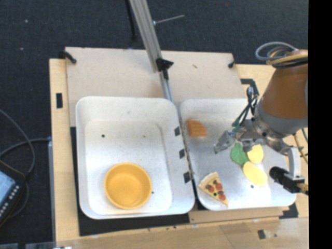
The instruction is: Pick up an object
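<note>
In the right bin lie a brown bread-like piece, a green piece, two yellow pieces and a pizza slice. My gripper hangs low over the middle of this bin, just left of the green piece and right of the brown piece. Nothing shows held in it. The arm's orange band and grey wrist cover the bin's right side.
A yellow bowl sits in the front of the left bin. A slanted metal rail runs down from the top to the gap between the bins. Black clips mark the divider.
</note>
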`<state>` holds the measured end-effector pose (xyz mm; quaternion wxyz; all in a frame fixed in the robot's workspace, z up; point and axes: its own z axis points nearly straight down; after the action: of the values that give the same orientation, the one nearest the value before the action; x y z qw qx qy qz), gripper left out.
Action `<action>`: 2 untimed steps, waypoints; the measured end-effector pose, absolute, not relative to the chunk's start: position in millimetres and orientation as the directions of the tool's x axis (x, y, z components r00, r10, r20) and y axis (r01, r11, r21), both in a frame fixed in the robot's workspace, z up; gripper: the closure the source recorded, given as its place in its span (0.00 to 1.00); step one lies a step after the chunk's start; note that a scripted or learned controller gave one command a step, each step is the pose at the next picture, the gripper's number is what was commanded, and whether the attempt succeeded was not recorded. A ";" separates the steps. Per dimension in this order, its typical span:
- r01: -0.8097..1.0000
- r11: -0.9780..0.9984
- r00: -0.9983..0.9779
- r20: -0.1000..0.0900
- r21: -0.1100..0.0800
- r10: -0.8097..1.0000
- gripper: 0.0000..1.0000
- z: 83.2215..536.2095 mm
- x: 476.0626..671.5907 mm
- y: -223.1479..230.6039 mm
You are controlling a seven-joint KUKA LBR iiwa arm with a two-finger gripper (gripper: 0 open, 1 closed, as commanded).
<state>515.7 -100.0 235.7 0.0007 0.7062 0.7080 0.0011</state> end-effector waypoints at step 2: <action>1.000 -0.001 0.001 -0.001 -0.004 1.000 0.00 175.8 522.0 -97.0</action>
<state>522.0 -97.0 175.8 -0.0012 0.7075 0.7067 -0.0018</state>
